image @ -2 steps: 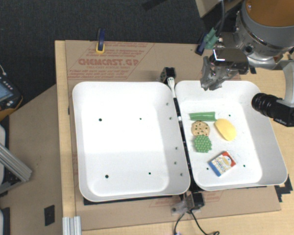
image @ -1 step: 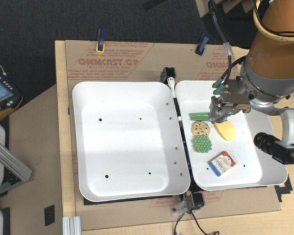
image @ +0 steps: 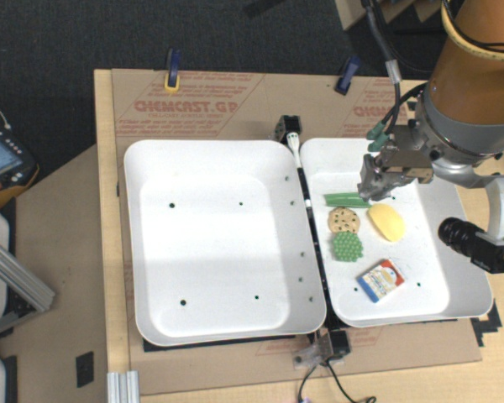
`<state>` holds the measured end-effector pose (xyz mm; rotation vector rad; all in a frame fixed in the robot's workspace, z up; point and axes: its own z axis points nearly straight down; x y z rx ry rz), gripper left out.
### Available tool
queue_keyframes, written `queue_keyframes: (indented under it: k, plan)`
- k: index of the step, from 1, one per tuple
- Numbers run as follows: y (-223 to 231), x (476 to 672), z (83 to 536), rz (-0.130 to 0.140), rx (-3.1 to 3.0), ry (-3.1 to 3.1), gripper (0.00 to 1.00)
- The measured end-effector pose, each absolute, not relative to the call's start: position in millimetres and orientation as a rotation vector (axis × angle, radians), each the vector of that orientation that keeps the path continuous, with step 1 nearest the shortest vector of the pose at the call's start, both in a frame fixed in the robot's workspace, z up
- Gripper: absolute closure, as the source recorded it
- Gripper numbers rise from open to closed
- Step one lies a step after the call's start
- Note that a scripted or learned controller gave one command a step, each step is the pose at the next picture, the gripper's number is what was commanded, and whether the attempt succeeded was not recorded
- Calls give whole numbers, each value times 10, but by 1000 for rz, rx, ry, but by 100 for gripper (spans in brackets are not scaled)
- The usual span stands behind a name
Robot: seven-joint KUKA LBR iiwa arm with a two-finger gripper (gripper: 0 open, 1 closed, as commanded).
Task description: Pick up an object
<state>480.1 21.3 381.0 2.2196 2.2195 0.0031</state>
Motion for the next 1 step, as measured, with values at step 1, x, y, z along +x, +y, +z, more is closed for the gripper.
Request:
queue_keyframes:
  k: [1]
  plan:
    - [-448, 4782, 2857, -12, 2234, 2217, 100]
